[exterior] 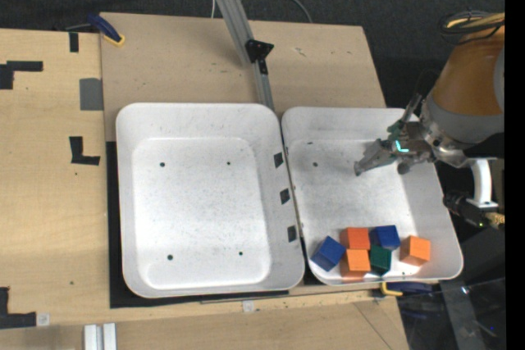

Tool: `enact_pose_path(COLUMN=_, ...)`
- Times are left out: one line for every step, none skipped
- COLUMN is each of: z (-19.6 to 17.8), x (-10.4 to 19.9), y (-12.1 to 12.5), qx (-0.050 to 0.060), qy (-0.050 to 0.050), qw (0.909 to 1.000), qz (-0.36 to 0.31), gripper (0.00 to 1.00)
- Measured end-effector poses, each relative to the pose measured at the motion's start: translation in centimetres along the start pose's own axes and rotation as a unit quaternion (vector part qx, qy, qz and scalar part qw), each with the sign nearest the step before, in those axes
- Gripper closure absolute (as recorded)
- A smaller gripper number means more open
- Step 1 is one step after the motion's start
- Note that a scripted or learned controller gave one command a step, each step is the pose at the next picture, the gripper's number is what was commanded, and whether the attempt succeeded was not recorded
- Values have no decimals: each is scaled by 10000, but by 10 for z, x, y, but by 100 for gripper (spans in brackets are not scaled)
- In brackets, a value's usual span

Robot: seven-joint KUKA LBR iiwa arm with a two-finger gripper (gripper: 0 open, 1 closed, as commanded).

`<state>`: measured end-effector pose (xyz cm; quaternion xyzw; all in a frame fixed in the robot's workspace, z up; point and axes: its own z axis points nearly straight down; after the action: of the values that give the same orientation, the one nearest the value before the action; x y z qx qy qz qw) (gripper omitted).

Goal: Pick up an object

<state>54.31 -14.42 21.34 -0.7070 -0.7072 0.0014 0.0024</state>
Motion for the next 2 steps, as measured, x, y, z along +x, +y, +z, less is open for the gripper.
enact_pose_path(z=-2, x=0, y=1, qx=-21, qy=-6, qw=10000, qz=-5, gripper=0)
enact_pose_path(z=60, x=1, y=-7, qx=13, qy=0, qw=10000, qz=1, gripper=0)
